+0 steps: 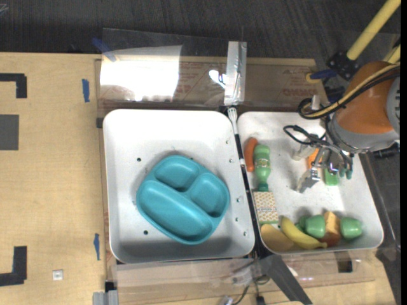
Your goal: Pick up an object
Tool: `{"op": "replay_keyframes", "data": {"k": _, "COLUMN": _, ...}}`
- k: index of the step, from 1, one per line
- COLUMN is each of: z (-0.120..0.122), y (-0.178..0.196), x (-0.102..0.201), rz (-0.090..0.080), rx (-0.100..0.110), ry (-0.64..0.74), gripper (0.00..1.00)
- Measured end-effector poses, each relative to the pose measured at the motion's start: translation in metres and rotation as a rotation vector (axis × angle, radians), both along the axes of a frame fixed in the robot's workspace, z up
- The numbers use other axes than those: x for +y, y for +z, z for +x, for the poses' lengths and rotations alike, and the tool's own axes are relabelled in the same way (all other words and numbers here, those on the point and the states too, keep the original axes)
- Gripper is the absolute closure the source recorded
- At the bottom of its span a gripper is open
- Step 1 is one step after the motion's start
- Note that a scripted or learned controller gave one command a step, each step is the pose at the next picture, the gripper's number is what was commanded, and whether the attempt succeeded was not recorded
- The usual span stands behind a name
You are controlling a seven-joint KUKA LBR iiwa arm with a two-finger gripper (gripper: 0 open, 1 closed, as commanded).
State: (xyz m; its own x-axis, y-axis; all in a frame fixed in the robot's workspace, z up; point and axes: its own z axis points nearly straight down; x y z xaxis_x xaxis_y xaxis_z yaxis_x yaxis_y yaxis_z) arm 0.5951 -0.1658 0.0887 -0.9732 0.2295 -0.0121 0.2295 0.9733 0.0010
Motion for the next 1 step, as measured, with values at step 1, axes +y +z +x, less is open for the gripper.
{"op": "replay_keyframes", "data": {"k": 1, "z": 0.0411, "y": -0.0007, "x": 0.0168, "rz": 0.002, "rx": 0.002, "ry": -0.174, "gripper": 0.00}}
